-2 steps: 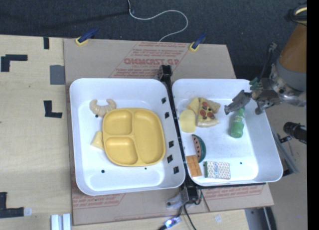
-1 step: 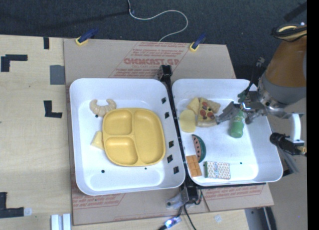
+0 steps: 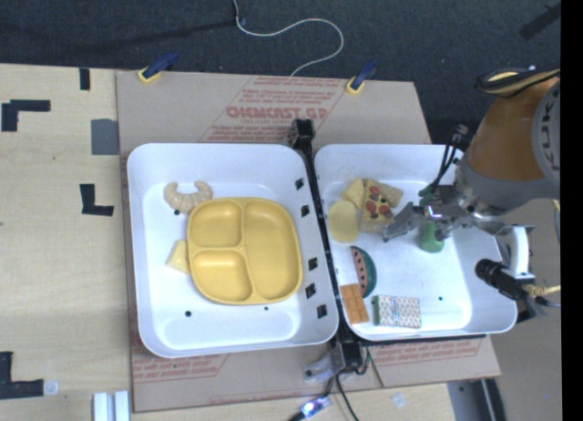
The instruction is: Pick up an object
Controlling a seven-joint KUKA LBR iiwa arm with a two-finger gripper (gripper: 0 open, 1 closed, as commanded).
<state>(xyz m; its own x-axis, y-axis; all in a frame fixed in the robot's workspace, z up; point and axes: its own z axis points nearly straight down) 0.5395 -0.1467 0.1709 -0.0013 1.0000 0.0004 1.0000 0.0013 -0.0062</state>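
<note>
My gripper (image 3: 421,224) hangs low over the right bin (image 3: 455,310), near its middle right. A small green object (image 3: 431,239) sits right under it, touching or nearly touching the gripper; whether it is held is unclear. To the left lie a toy pizza slice (image 3: 375,200) and a pale yellow round piece (image 3: 342,220). A watermelon slice (image 3: 363,270), an orange cracker (image 3: 352,303) and a speckled packet (image 3: 398,311) rest along the bin's front.
The left bin (image 3: 150,228) holds a yellow divided plate (image 3: 244,249), a beige curved piece (image 3: 186,195) behind it and a yellow wedge (image 3: 177,256) poking out at its left. A black divider (image 3: 314,219) with clips runs between the bins. The arm's grey and orange body (image 3: 515,150) looms over the right bin's far right.
</note>
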